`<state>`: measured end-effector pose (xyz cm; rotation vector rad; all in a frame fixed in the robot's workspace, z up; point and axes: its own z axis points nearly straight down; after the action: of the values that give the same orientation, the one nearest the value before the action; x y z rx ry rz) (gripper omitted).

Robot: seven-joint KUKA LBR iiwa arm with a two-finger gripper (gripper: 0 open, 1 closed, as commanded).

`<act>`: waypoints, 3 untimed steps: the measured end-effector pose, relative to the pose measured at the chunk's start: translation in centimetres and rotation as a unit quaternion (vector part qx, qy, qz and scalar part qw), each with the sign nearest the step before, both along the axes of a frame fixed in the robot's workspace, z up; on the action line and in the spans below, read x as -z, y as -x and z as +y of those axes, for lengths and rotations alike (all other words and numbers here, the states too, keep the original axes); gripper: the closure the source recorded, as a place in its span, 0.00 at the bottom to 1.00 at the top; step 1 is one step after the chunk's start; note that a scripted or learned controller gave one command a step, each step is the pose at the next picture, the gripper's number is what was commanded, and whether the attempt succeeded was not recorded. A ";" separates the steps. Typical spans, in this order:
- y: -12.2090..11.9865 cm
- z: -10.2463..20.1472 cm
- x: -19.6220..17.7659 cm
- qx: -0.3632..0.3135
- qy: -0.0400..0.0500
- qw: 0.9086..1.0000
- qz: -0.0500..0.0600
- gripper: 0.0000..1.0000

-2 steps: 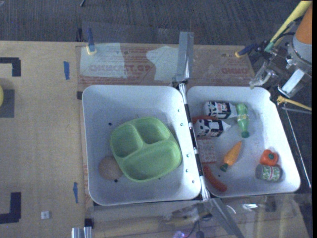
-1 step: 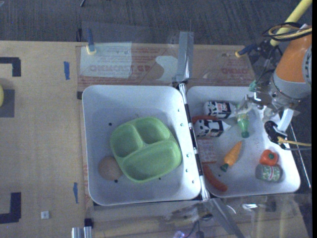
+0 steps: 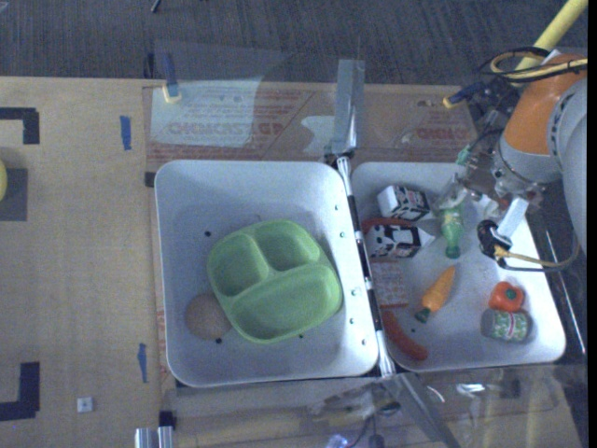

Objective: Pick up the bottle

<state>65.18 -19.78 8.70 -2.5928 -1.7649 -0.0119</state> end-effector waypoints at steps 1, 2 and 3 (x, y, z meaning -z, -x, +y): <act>0.5 -0.3 -8.3 -0.066 0.005 0.998 0.000 0.00; 0.7 2.1 0.1 -0.184 0.005 0.983 -0.001 0.00; 0.6 2.2 -1.0 -0.184 0.006 0.983 -0.002 1.00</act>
<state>64.59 -17.54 9.73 -2.2306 -2.2203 -0.0055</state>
